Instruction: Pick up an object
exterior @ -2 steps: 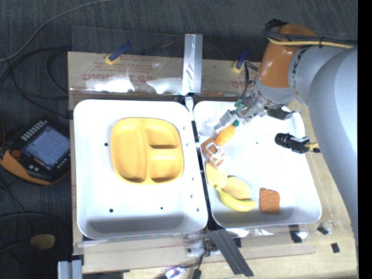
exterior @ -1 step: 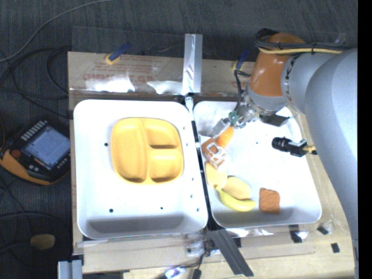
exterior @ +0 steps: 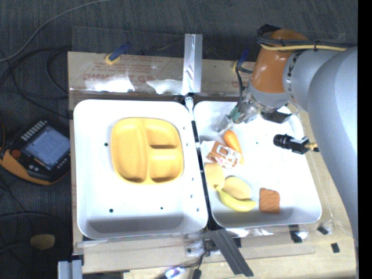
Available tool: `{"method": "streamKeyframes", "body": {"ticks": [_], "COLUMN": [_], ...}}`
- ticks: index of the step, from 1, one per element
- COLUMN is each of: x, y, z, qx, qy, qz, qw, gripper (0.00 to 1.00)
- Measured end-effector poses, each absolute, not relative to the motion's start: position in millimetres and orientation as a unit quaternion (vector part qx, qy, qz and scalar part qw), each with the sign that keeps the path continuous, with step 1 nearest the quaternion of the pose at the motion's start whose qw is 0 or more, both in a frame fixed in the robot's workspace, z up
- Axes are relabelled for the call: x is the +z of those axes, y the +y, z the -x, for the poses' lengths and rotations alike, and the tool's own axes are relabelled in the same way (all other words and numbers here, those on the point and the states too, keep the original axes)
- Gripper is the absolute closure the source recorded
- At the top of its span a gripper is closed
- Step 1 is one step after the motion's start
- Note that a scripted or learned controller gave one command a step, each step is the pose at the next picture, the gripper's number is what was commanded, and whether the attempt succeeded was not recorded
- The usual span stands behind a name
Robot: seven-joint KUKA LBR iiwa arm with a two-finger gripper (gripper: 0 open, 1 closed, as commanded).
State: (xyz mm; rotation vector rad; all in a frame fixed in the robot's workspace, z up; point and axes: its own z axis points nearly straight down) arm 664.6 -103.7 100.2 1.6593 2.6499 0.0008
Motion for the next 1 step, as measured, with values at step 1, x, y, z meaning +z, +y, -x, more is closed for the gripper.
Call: {"method": "streamKeyframes", "body": {"ticks": [1], "x": [183.4], "y": [-48.5], "z": [-629.2], "qx": [-0.0005], "qy": [0.800], "qz": [-0.600], "qw": [0.000], "gripper": [1.00]}}
